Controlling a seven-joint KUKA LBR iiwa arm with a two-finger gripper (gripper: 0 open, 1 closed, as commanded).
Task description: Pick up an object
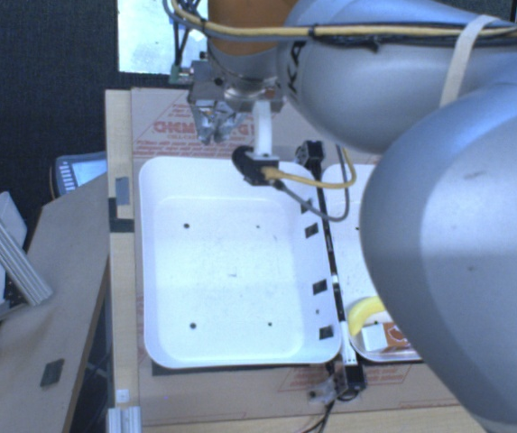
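1. Yellow object (364, 312) lies at the near edge of the right bin (359, 207), beside an orange-marked packet (386, 336).
2. Gripper (218, 126) hangs above the left bin's (231, 269) far rim; grip state cannot be told.
3. Arm (438, 152) covers most of the right bin.

A white bin (231, 269) lies on brown cardboard (163, 129) over the counter (69, 260). Left of it leans a ridged metal rail (5, 251); farther back stands a small grey screen (79, 171).
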